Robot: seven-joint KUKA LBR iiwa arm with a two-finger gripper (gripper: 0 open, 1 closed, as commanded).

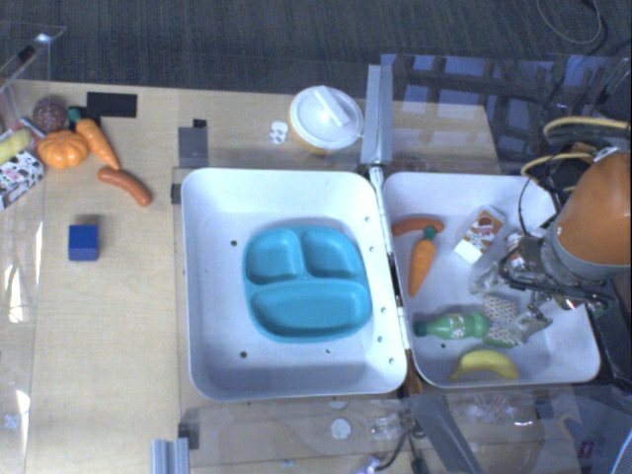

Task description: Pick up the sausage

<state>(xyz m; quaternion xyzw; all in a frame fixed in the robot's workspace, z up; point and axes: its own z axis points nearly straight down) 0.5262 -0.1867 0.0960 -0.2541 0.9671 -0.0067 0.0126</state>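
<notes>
- The sausage [417, 226] is in the right bin [583, 368], up near the far wall and close to the divider side. It's the orange-red curved piece with the toy carrot [422, 261] poking up against it from below, so the two look like they're touching.
- Its long axis runs roughly left-right across the view, with a slight bend.
- The gripper [520, 294] hangs over the same bin, but toward the right side, above the clutter near the patterned packet [503, 314]. Honestly can't tell how its fingers are set, it's all cables and metal from this angle. Nothing visible between them.
- So the key relation: the sausage lies to the view's left and a bit toward the far edge from the gripper, with the small snack packet [480, 232] sitting in between.
- My guess is the grasp should close across the short width, coming in from above, keeping clear of the carrot tip.
- The green bottle [454, 326] and banana [484, 365] are nearer the front, out of the way.
</notes>
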